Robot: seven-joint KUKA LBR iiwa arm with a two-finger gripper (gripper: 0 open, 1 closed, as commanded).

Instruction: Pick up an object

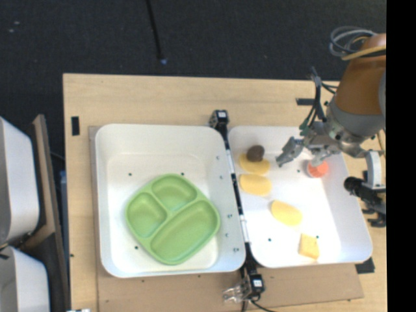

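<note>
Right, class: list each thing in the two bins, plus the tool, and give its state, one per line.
Green plate: flat in the left bin, nothing on it.
Brown lump: touching the top yellow piece.
Middle yellow piece: lying loose.
Lower yellow piece: lying loose.
Yellow block: lying loose.
Orange thing: partly hidden by the tool.
Tool: holding nothing.

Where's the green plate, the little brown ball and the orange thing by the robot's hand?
green plate (pixel 173 218): camera view, on the ridge between its compartments.
little brown ball (pixel 255 153): camera view, on its rounded top.
orange thing (pixel 318 169): camera view, on its visible middle, below the arm.
</note>
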